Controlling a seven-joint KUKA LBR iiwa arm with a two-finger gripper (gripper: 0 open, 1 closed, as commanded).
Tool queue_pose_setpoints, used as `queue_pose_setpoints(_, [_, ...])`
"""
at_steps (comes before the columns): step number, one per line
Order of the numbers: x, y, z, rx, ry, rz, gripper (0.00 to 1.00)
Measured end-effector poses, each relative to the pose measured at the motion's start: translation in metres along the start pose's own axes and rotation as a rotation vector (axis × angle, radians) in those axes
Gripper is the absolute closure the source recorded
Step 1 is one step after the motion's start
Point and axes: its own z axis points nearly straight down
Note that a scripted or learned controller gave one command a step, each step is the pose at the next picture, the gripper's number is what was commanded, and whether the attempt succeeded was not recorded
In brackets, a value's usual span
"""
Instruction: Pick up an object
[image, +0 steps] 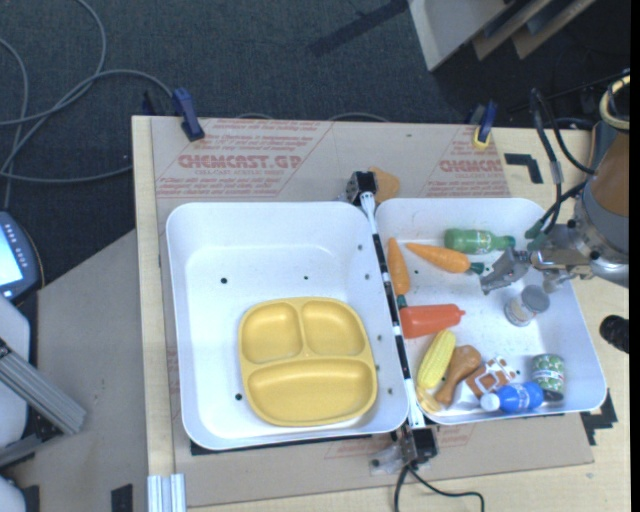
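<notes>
In the right-hand shallow white bin (590, 345) lies a scatter of toy food, any of which could be the thing to lift. Closest to the end effector (510, 270) are a green plastic bottle (477, 240) lying on its side at the far edge and an orange plastic carrot (438, 258) just in front of it, its tip pointing left. A second, slimmer orange carrot (398, 268) lies along the bin's left wall. Nearer, a red-orange plastic bottle (431, 319) lies on its side, and below it a yellow corn cob (435, 360) sits beside a brown drumstick-shaped piece (459, 372). In the near right corner are a blue and white bottle (512, 399) and a small green patterned can (547, 372), with a small red and white item (493, 378) between them and the drumstick. A grey disc-like cap (520, 313) rests on the bin floor below the end effector.

The end effector hangs over the far right part of this bin, its two metal fingers spread apart with nothing between them, pointing left toward the green bottle.

The left-hand white bin (200, 260) holds a yellow three-compartment plastic plate (305, 360). Both bins sit on a cardboard-covered surface (260, 160), with blue clamps (187, 112) at its far edge.
</notes>
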Motion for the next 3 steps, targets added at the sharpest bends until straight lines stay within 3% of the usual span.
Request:
queue_pose_setpoints(1, [0.017,0.110,0.145,0.001,0.000,-0.005,0.00])
queue_pose_setpoints(2, [-0.011,0.154,0.173,0.046,0.013,0.008,0.00])
queue_pose_setpoints(3, [0.020,0.150,0.181,0.038,-0.003,0.007,0.00])
